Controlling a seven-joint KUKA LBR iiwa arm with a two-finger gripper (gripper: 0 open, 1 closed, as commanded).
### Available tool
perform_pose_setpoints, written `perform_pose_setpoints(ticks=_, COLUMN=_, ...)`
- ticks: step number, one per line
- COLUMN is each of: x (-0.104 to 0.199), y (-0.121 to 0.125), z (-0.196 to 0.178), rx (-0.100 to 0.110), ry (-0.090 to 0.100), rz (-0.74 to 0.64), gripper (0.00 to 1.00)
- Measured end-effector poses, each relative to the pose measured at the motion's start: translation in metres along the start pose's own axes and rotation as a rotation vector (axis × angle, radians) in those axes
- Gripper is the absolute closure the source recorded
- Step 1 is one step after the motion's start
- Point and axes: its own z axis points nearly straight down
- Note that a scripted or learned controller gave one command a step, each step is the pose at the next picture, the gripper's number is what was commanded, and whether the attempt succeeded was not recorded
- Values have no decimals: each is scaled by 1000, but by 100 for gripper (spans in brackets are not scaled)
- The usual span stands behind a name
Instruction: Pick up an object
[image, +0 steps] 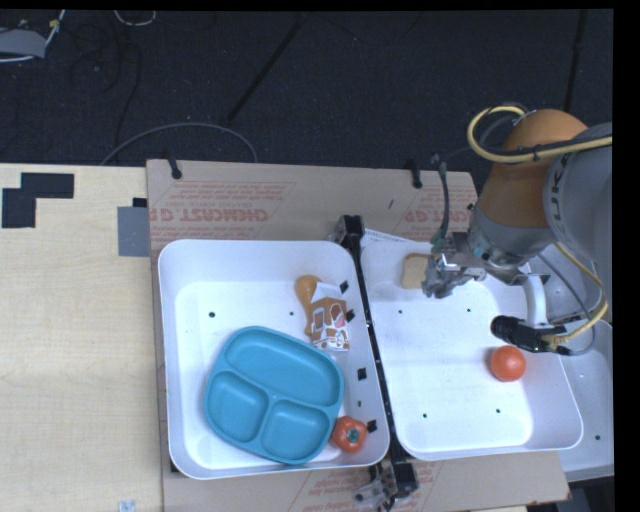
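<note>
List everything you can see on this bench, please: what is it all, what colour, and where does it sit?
bins: two, white, side by side on the bench
divided plate: one, blue, left bin, front
tomato: one, red, left bin, front right corner beside the plate
small carton: one, white with red print, left bin, near the divider
brown piece: one, orange-brown, left bin, behind the carton
tomato: one, red, right bin, right side
tan piece: one, right bin, back left
arm: one, grey and orange, over the right bin
gripper: one, beside the tan piece

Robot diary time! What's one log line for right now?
gripper over right bin | near tan piece | tomato untouched | nothing held
</note>
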Motion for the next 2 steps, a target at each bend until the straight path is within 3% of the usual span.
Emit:
perform_pose_setpoints(ticks=1, x=-1, y=1, z=-53, rx=0, ry=0, rz=-3, gripper=100)
perform_pose_setpoints(ticks=2, x=50, y=-27, z=-49, rx=9, ry=2, rz=-6, gripper=100)
